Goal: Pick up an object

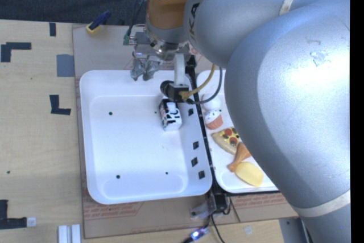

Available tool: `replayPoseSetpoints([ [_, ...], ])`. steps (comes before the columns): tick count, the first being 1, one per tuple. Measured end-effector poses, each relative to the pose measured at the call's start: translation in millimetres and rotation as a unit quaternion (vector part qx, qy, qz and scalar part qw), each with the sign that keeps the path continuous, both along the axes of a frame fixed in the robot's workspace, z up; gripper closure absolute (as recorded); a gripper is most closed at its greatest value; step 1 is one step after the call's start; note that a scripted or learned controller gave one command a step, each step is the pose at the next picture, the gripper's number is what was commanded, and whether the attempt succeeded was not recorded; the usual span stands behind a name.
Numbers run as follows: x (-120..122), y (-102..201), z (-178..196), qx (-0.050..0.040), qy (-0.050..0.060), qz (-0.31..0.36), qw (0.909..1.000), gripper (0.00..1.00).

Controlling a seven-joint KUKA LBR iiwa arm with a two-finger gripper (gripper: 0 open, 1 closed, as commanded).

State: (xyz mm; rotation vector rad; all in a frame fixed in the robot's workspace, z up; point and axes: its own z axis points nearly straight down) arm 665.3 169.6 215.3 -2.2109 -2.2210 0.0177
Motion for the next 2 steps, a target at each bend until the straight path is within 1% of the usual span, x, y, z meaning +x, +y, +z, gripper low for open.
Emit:
replayPoseSetpoints([
  [1,1,44,-49,0.0005,-0.004,0.000,1.0000,1.00],
  [2,0,27,135,0.0032,-0.014,-0.001,0.9999,1.00],
])
